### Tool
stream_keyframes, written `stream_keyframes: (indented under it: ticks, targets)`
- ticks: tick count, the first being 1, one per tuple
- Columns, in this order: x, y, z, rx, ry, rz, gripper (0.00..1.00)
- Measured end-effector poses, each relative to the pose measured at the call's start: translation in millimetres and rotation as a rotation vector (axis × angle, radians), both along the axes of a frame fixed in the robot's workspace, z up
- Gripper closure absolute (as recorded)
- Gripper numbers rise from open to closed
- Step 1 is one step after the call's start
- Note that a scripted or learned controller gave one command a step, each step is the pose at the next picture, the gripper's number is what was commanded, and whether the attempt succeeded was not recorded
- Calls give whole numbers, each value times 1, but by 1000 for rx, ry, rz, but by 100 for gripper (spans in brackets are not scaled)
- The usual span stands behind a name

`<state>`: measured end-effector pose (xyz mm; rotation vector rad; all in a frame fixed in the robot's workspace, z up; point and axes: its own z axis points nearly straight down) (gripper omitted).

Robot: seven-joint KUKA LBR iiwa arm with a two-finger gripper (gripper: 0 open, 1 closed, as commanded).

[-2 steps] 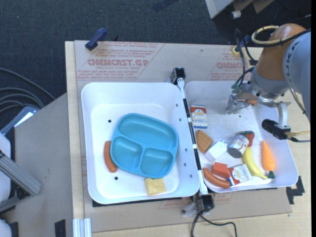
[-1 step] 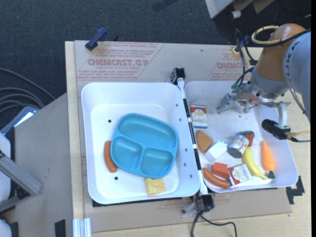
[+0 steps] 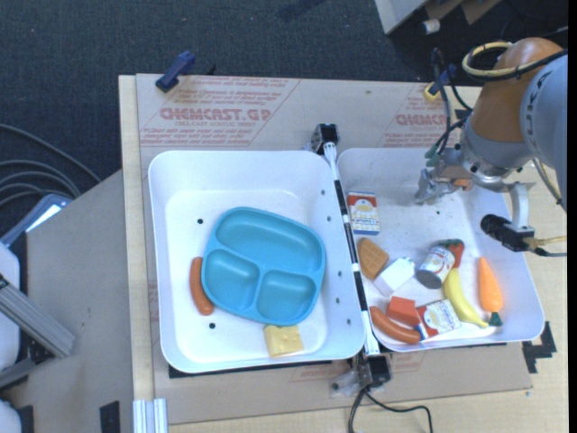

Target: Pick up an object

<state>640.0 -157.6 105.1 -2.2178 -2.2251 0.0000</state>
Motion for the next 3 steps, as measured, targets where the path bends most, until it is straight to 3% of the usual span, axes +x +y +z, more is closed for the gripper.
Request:
stream_keyframes:
  ticks: [1,2,3]
  targets:
    - [0,0,0,0,0,0,0]
    - [1,0,10,-1,-2,1,100]
    - [0,0,10,-1,-1,1,0]
